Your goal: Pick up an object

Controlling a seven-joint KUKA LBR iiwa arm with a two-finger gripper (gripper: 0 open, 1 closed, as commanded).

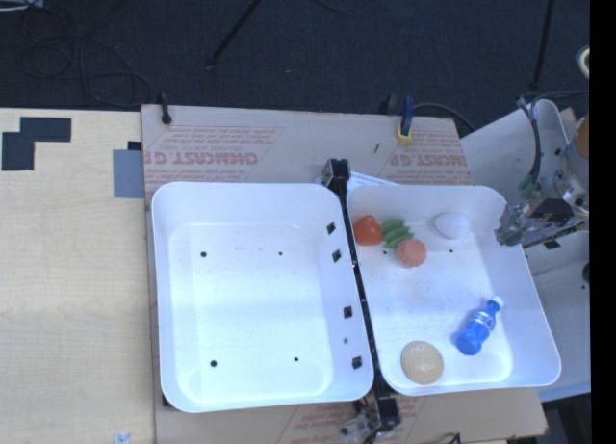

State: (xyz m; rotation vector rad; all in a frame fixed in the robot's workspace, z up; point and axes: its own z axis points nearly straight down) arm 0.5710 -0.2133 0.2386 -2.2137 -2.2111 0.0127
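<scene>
- Bins: two white bins stand side by side on the bench [67,269]; the right bin [525,283] is the landmark for all places below, and the left bin [250,302] touches its left wall.
- Claw [515,225] sits at the upper right edge of the right bin, just over the rim; if its fingers are apart or together, I cannot tell, and nothing is seen between them.
- Blue bottle [475,328] lies tilted near the lower right corner of the right bin.
- Beige ball [422,361] rests near the bottom wall of this bin, just left of the bottle.
- Orange-red object [367,230], green object [395,232] and pinkish-red ball [411,252] are grouped in the upper left part of the bin.
- White object [449,225] lies near the top wall, left of the claw and apart from it.
</scene>
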